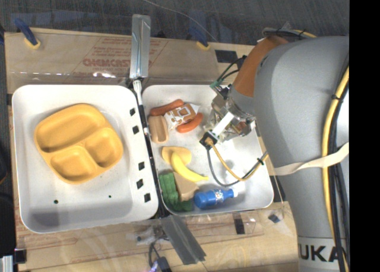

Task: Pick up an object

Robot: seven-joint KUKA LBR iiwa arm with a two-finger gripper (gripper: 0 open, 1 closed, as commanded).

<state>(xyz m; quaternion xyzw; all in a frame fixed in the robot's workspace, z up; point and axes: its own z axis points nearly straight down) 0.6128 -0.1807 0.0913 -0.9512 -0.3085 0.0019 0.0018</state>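
Where the surface (71, 51) carries two white bins, the left bin (24, 164) holds one yellow divided tray (77, 143). Right bin (249, 189), centre frame: two red sausages (175, 107) flanking a white packet (181, 116) at top, tan bun (157, 128) just left, banana (184, 165) mid-bin, green item (169, 187) and blue bottle (215, 197) along the lower edge. Arm (297, 98) enters from the right; jaws hang over that bin's upper right. Apart or together: cannot tell.

Bright, even light falls from above. The left bin (89, 205) shows a soft grey shadow in its near corner. Detail is slightly soft.
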